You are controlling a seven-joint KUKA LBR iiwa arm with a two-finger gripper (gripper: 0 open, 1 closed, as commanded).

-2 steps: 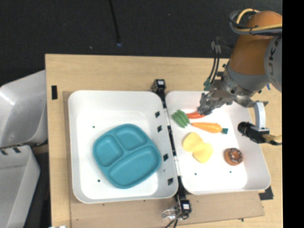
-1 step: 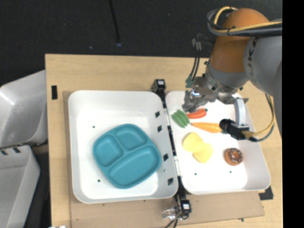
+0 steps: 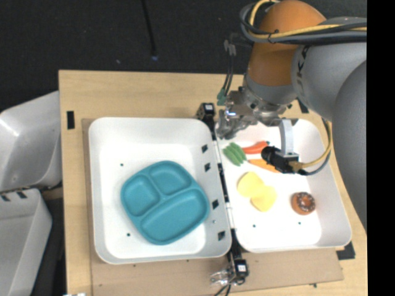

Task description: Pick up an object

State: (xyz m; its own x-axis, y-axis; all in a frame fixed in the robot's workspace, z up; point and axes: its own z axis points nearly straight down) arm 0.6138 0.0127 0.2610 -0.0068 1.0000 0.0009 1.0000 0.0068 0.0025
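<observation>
**Gripper low over the right bin, near the carrot**

The gripper [image 3: 229, 123] is seen at the top left corner of the right bin [image 3: 333, 227], just above a green-topped carrot [image 3: 247, 152]. Whether the jaws are wide or narrow cannot be told. A miss is likely, because the carrot lies close to the bin wall. Counted: one carrot, two yellow pieces [image 3: 256, 190], one brown doughnut [image 3: 303, 203], and one blue divided plate [image 3: 164, 200] in the left bin [image 3: 102, 159].
</observation>
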